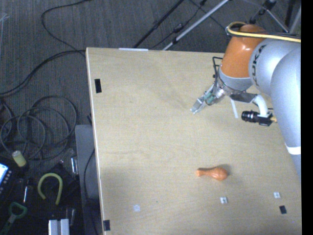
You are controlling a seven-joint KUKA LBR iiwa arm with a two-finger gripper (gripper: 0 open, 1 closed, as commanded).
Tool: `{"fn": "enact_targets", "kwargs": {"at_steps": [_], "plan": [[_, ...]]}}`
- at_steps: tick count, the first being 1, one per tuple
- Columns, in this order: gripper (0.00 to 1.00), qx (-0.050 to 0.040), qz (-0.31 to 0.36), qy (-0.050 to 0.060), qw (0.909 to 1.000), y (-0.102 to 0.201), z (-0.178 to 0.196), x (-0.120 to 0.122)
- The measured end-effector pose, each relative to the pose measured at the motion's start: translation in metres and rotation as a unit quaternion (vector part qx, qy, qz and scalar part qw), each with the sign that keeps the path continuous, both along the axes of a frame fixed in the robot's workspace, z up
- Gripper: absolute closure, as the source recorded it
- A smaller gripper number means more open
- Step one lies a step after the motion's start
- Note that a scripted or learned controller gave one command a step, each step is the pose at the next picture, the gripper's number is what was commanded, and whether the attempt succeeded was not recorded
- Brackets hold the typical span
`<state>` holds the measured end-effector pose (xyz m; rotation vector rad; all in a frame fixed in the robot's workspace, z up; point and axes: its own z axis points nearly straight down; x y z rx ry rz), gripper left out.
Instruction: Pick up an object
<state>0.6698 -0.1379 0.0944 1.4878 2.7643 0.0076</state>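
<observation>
Orange, pear-shaped object [213, 173] lies on its side on the tan counter [146, 146] near the front edge. Farther back, well apart from it, the pincer [197, 106] hangs with nothing between its fingers; whether they are spread or together, I cannot tell.

The arm [274, 67] runs off the right edge, its base cut away. The gripper [199, 105], up and left of the orange object [213, 173], is too small and blurred to tell how its fingers stand. That object's kind is unclear.
</observation>
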Motion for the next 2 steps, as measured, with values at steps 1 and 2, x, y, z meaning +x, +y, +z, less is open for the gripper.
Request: {"fn": "enact_targets", "kwargs": {"at_steps": [1,2], "plan": [[1.00,-0.0014,-0.062,0.002,0.9981,0.0328,0.0792,-0.0010],[1.00,-0.0006,-0.062,0.001,0.9981,0.0343,0.0880,-0.0005]]}}
